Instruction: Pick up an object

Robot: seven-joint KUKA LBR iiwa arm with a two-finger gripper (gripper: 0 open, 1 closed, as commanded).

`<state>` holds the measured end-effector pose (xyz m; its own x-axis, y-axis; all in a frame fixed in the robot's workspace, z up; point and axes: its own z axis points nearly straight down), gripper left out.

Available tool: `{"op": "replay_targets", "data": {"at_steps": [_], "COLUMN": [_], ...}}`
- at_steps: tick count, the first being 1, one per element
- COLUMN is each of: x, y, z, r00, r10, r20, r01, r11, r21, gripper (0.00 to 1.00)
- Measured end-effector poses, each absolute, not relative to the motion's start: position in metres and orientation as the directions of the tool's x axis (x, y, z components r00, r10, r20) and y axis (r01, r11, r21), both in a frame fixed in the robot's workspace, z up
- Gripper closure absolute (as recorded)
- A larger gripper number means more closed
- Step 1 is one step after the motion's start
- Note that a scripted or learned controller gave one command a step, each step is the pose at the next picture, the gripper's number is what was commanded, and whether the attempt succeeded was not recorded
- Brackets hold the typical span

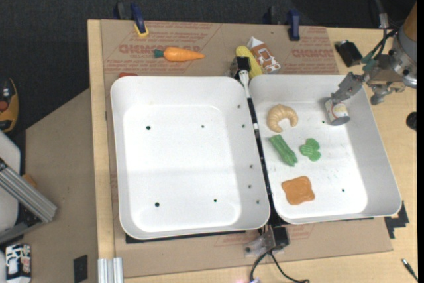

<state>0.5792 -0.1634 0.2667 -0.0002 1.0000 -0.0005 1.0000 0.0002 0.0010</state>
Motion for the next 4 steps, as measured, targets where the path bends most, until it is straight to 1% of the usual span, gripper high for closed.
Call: {"op": "replay_targets", "data": {"at_steps": [1, 2, 3, 4], "x": [0.58, 0.535, 0.495, 0.479], "y": [-0.163, -0.164, -0.171, -0.141], "z": [0.278, 0.3, 0.32, 0.344], "r00": [-0.001, 0.002, 0.002, -0.003], "r10": [1.0, 1.0, 1.0, 1.0], "r20": [-0.002, 0.001, 0.0, -0.001], "r01": [1.0, 1.0, 1.0, 1.0], "r11": [0.001, -0.002, -0.002, 0.003], "r21": [0.004, 0.0, 0.0, 0.004], "gripper": [1.0, 1.0, 1.0, 1.0]}}
